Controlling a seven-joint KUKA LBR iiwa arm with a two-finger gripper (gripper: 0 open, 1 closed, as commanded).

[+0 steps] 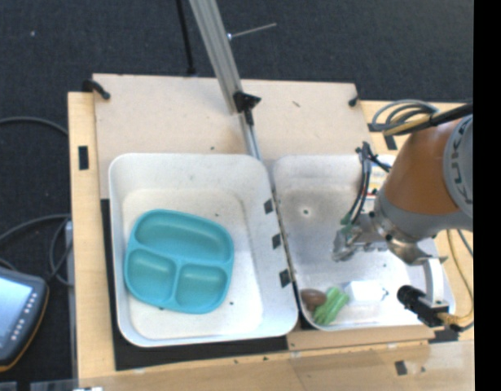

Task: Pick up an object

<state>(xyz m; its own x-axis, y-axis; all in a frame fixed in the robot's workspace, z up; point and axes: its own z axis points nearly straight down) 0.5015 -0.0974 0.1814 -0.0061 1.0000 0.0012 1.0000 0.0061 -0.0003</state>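
Left bin (pixel 120 218) has a blue divided plate (pixel 179 261), right bin (pixel 315 182) has green and brown bits (pixel 325 302) at its near edge, can't tell the claw (pixel 348 247) state.

A slanted aluminium rail (pixel 221 43) rises well up-left of the gripper. A handheld screen (pixel 12 312) and black cables (pixel 26 235) lie far left of it.

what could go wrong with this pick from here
The gripper sits above bare bin floor in the right bin, while the green object, brown object and white object lie clustered at the near edge. A straight descent would likely grab nothing. The three items lie close together against the wall, so a grasp could nudge neighbours or catch the rim.
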